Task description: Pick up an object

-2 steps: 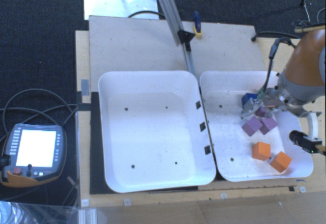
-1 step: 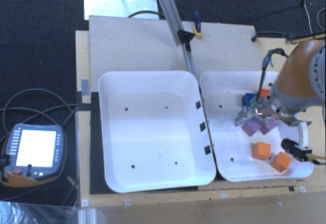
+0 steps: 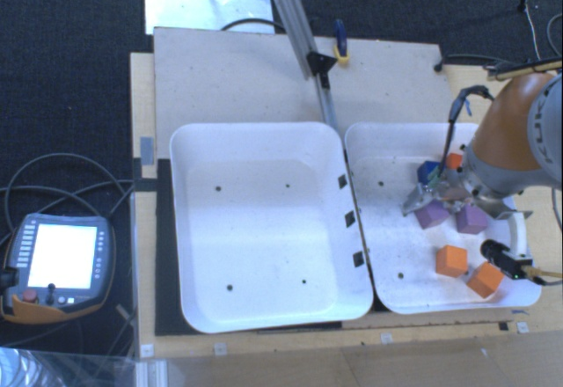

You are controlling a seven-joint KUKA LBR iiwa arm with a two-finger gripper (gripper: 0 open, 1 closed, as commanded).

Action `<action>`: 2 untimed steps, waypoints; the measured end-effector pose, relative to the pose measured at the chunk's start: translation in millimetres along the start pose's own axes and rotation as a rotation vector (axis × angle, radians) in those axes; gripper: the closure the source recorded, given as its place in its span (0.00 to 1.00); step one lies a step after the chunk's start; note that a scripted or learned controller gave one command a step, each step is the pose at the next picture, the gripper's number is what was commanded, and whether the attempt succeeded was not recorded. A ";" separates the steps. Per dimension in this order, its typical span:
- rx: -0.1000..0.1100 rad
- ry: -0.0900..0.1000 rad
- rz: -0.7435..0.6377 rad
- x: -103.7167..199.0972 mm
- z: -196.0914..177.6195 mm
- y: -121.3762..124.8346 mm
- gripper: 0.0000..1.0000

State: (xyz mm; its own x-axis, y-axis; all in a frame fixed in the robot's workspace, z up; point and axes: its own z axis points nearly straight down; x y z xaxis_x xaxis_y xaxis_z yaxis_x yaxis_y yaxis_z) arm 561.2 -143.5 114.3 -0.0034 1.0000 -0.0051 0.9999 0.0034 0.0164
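A pendant [image 3: 57,266] lay at the far left of the tabletop [image 3: 255,77], its cables looping off toward the edge. Next came the left bin [image 3: 189,200], and beside it, their rims touching, the right bin [image 3: 378,165], where all the blocks sat. A slanted pole [image 3: 290,11] crossed the tabletop above the seam between the two. In the right bin the gripper [image 3: 437,198] hung low over a tight cluster: a purple block [image 3: 431,215] just beneath it, a second purple block [image 3: 472,220] close to the right, a blue block [image 3: 428,171] just behind, and a small orange piece [image 3: 454,161] near the wrist. Whether the fingers were open or closed I could not tell, since the wrist and the arm [image 3: 519,126] covered them from above, nor could I say if they touched the near purple block. Two orange blocks [image 3: 451,260] lay apart toward the front of the bin, the right one beside a black part of the robot's fittings. The blocks looked light, stiff and small, probably foam or wood with flat faces, so a squeeze across two opposite sides should hold; the risk, I judged, lay in the crowding, where a finger might land on a neighbour or nudge the block askew. The lone orange block in front seemed the easier take. The arm's far side ran out of sight to the right.
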 end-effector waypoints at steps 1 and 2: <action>0.011 0.004 0.000 0.8 -4.9 -3.1 1.00; 0.010 0.004 -0.002 7.0 -52.0 4.6 1.00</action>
State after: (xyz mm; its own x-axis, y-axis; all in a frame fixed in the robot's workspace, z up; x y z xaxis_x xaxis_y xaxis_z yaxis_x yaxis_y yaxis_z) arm 564.9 -136.2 166.3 -0.0051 1.0000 -0.0011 1.0000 0.0051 0.0063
